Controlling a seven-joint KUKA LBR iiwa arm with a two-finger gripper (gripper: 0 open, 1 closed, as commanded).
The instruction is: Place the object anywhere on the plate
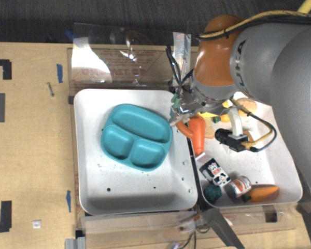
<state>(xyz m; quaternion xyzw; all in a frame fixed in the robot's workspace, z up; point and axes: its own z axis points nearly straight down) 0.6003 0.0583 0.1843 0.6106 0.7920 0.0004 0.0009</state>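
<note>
A teal divided plate [136, 136] lies in the left white bin [93, 191], slightly left of its centre. An orange carrot [197, 133] hangs slanted over the wall between the two bins, thick end up, tip pointing down and right. My gripper [178, 116] is directly above that thick end and shut on it. The carrot is just right of the plate's right rim and not touching it. The arm's orange band and grey body hide the back of the right bin.
The right bin [280, 160] holds a black-and-white small box [215, 171], a dark green ball [212, 192], a brown can [240, 185], an orange piece [264, 192], and yellow and tan items [243, 107] under the wrist. Clear plastic sheeting [119, 66] stands behind the left bin.
</note>
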